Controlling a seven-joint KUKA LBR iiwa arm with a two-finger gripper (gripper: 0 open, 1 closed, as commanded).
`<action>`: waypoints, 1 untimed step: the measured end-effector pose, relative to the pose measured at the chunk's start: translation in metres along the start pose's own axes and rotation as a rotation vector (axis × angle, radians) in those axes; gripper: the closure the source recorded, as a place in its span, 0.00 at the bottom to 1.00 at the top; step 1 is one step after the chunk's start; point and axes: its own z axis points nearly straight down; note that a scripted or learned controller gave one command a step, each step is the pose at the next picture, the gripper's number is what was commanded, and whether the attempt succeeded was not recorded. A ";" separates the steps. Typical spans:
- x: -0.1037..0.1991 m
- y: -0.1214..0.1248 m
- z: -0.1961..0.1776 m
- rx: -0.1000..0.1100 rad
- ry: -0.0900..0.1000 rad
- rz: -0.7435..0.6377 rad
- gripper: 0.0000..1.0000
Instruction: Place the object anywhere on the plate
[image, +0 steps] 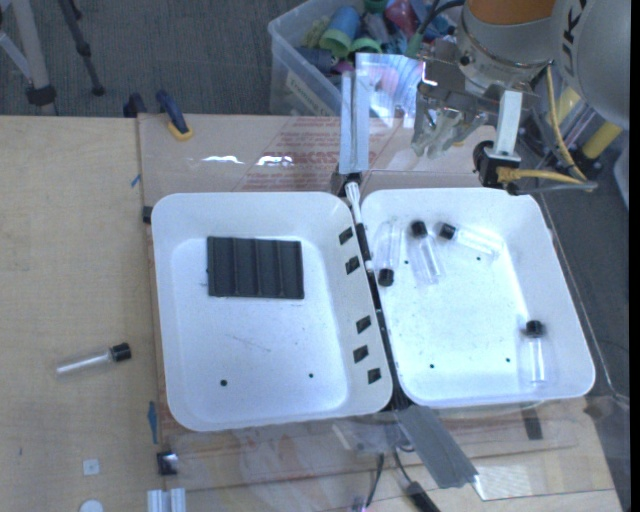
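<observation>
- A grey flat metal strip (437, 452) juts out below the near rims of the two shallow white bins; the left bin (190, 400) holds the black ribbed rectangular plate (255, 268).
- The right bin (570, 375) holds several clear plastic vials with black caps, three clustered near its far-left corner (427, 258) and one (536, 358) lying alone near the right wall.
- The two-finger gripper (441, 128) hangs above the right bin's far rim, its prongs slightly apart and gripping nothing.
- Judged step: the pick is not yet made. Next comes descending onto one vial; these are small, smooth and likely to roll.
</observation>
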 end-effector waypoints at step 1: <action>0.053 -0.039 0.145 0.006 -0.002 0.303 1.00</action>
